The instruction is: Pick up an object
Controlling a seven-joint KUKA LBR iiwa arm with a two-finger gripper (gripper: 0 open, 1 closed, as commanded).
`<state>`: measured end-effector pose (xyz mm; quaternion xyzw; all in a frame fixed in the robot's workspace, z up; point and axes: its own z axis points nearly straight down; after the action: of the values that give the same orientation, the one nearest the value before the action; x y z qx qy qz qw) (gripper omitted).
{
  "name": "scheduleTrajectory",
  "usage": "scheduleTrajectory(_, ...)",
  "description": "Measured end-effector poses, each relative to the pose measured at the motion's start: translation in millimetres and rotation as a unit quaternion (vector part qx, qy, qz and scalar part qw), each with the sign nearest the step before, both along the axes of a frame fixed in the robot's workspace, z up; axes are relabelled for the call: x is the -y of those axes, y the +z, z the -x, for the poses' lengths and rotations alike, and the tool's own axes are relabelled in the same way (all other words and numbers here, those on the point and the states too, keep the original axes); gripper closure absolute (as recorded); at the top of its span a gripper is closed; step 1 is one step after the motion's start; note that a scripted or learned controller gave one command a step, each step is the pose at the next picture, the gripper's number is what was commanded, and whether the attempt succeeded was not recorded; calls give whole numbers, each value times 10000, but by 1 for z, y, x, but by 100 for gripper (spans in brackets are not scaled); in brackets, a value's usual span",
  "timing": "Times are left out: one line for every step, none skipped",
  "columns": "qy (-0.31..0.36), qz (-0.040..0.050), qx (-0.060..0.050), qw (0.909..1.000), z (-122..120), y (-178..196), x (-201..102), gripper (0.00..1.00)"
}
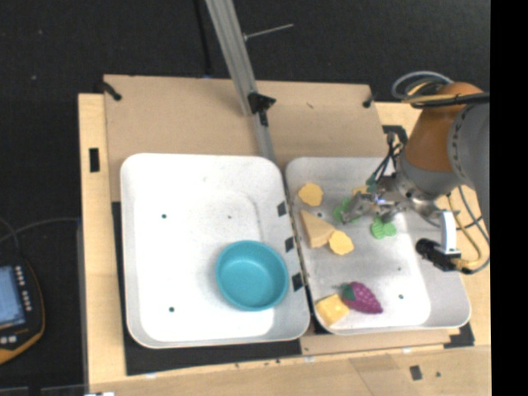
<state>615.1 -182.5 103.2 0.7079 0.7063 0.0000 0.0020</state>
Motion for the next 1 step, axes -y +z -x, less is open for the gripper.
scheduleTrajectory(-17,0,27,10000,-1,12,1,100)
